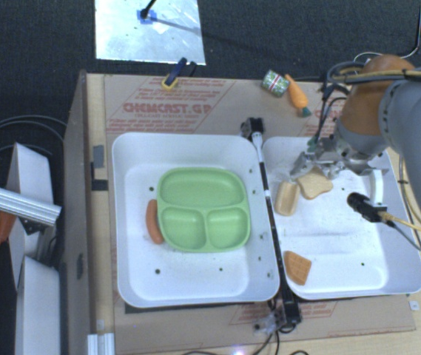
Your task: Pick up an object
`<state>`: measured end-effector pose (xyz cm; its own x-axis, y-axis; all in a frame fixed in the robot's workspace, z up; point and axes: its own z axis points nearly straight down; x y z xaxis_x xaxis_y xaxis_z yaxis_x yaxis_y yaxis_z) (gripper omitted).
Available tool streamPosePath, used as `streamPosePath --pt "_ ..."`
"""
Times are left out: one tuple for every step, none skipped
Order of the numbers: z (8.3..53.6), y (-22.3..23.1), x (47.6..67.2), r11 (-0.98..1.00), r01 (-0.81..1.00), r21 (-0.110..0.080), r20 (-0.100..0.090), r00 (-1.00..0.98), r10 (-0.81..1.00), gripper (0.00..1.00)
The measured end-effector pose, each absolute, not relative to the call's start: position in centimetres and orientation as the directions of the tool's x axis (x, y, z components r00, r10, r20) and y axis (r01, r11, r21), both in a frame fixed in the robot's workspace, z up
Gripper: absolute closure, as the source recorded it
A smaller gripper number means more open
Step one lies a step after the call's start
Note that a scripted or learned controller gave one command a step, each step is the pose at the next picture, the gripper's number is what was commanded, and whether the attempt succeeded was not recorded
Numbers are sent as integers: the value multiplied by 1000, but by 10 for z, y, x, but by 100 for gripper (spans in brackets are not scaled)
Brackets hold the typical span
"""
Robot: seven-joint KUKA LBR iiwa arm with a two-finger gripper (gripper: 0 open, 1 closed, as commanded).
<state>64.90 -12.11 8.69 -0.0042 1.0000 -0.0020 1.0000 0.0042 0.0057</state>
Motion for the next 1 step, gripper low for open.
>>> streamPosePath --pt "87 -112 648 4 1000 7 -3 -4 1000 0"
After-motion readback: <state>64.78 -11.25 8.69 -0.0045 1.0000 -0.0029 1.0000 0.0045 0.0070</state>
